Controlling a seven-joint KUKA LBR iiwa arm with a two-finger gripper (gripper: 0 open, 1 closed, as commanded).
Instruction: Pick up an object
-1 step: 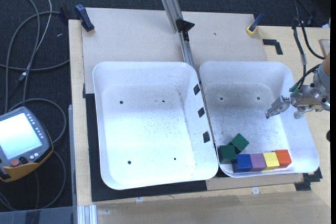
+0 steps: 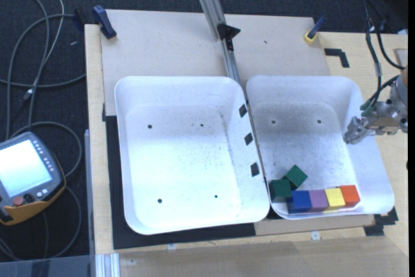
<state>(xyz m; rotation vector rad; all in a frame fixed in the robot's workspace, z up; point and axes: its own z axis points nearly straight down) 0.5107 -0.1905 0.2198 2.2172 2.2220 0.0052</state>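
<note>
blocks (image 2: 314,192) in right bin (image 2: 305,91), left bin (image 2: 175,91) alongside

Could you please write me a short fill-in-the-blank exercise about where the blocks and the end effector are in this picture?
1. All the blocks lie in the ____ bin of the camera view.
2. The orange block ends a row with the yellow block, the purple block and the ____ block.
3. The end effector hangs over the right bin's ____ edge.

Missing words: right; blue; right
</note>
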